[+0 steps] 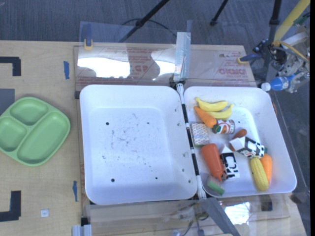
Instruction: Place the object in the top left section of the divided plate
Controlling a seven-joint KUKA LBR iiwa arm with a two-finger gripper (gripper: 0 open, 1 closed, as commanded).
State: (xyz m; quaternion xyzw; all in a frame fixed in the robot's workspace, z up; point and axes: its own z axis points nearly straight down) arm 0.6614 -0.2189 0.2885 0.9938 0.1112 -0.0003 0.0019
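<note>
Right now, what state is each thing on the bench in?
Divided plate: on the bench left of the bins, nothing in its sections.
Left bin: no objects inside.
Right bin: holds the toy food pile.
Banana: lying at the pile's far end.

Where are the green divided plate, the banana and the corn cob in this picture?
green divided plate [42, 134]: camera view, floor of its large right section.
banana [212, 104]: camera view, middle of the curved yellow body.
corn cob [259, 172]: camera view, middle of the cob.
</note>
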